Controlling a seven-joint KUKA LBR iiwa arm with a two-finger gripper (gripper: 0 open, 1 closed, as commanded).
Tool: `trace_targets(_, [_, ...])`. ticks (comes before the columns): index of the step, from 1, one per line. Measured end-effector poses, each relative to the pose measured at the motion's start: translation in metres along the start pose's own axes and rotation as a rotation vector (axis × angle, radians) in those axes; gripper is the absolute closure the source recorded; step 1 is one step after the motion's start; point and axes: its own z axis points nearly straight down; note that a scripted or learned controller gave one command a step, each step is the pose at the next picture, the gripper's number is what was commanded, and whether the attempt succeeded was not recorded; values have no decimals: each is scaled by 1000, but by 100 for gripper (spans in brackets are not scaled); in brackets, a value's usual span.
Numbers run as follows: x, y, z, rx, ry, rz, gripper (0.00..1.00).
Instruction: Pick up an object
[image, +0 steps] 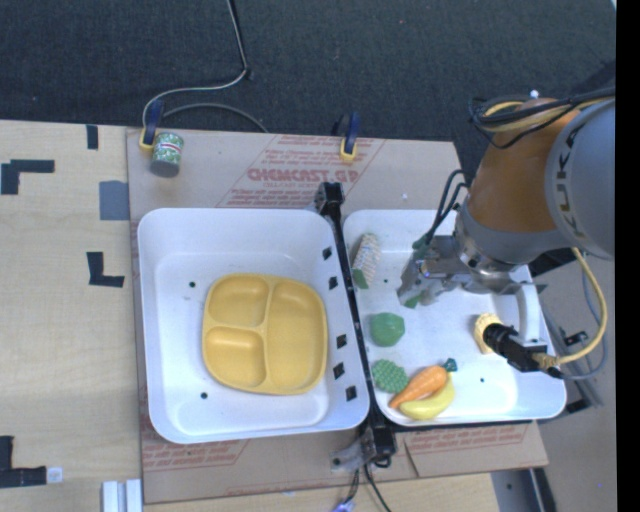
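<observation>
White shallow bins side by side on a cardboard-covered bench, divided by a black central rim. Left bin: yellow compartment tray lying flat near its centre. Right bin: corn cob against the left wall toward the far edge; green rounded piece just beside the left wall at mid-length; knobbly green piece nearer the front-left corner; orange carrot resting across a yellow banana along the front edge, touching each other. Grey arm with orange band entering from the right, gripper lowered over the far middle of the right bin, between corn cob and green rounded piece, apart from both. Finger opening not resolvable; nothing seen between the fingers. Small patterned can standing on the far-left corner of the cardboard, outside the bins.
</observation>
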Motion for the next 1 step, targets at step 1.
trace_targets(1, [69,-26,-6,1,2,-3,100])
